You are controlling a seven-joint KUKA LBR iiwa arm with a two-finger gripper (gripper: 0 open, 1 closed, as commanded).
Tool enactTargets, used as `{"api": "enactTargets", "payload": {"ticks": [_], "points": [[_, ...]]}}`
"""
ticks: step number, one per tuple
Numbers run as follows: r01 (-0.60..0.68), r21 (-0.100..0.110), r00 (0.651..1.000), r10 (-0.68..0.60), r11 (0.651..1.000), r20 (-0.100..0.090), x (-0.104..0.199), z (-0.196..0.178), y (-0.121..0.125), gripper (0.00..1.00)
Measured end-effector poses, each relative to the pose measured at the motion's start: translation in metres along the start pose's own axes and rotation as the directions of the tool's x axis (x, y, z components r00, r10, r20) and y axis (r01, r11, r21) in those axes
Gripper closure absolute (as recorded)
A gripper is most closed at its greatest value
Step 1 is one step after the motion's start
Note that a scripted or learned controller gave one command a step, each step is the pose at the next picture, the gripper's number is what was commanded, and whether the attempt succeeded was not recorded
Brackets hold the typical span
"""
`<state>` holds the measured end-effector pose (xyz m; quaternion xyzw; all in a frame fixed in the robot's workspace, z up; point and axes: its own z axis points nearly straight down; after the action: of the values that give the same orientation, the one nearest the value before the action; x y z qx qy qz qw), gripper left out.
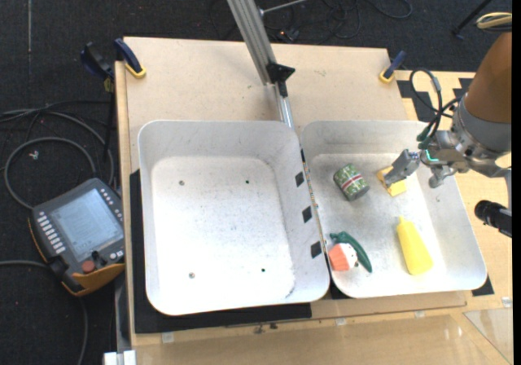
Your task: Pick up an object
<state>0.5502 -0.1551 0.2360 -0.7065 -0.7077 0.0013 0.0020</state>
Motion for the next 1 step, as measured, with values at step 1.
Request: {"api": "enactTargets", "payload": {"ticks": [1], "points": [[-0.001, -0.004, 1.000, 0.001, 1.000, 0.001, 0.0000, -0.0023, 0.0009, 0.00]]}}
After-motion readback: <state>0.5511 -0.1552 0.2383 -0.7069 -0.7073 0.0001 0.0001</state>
